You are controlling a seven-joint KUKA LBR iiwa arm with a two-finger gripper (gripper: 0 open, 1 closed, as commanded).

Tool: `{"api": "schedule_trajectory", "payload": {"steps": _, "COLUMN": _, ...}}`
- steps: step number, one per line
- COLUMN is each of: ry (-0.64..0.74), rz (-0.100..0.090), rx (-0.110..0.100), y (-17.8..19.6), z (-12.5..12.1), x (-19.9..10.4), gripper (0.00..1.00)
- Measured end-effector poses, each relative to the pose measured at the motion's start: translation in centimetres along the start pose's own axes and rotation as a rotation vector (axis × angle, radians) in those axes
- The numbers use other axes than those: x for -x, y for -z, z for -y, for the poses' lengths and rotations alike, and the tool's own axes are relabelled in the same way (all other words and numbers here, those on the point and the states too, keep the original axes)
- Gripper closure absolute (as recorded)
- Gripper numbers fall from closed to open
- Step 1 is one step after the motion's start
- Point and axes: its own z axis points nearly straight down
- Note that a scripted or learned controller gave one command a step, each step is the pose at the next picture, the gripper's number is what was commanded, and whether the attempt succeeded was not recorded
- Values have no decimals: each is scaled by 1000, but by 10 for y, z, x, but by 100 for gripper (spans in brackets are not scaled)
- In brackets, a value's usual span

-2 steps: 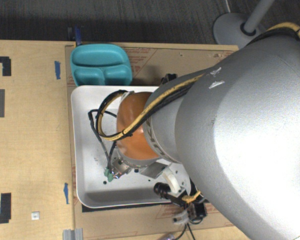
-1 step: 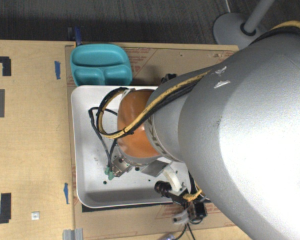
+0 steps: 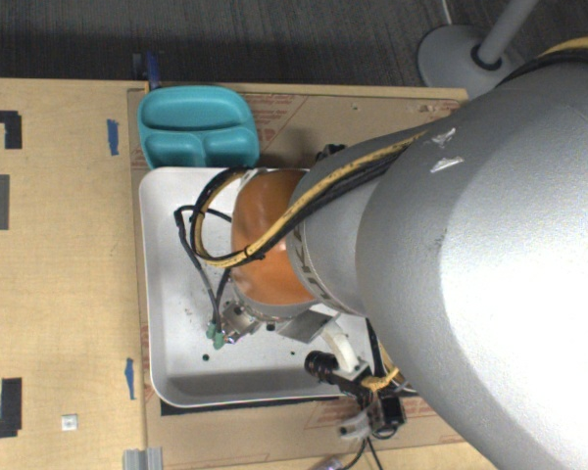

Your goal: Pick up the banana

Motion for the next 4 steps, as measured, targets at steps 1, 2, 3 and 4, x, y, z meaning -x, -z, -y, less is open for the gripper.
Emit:
{"api": "schedule_trajectory", "payload": {"steps": 1, "ry": 0, "rz": 1, "rx": 1, "y": 10, "z": 0, "x": 0, "gripper": 100}}
{"api": "schedule_trajectory", "payload": {"steps": 2, "ry": 1, "rz": 2, "rx": 3, "y": 20, "z": -1, "x": 0, "gripper": 100}}
{"api": "schedule_trajectory", "payload": {"steps": 3, "ry": 2, "rz": 3, "rx": 5, "y": 29, "z": -2, "x": 0, "gripper": 100}}
{"api": "schedule_trajectory", "payload": {"steps": 4, "ry": 3, "rz": 4, "rx": 7, "y": 39, "z": -3, "x": 0, "gripper": 100}}
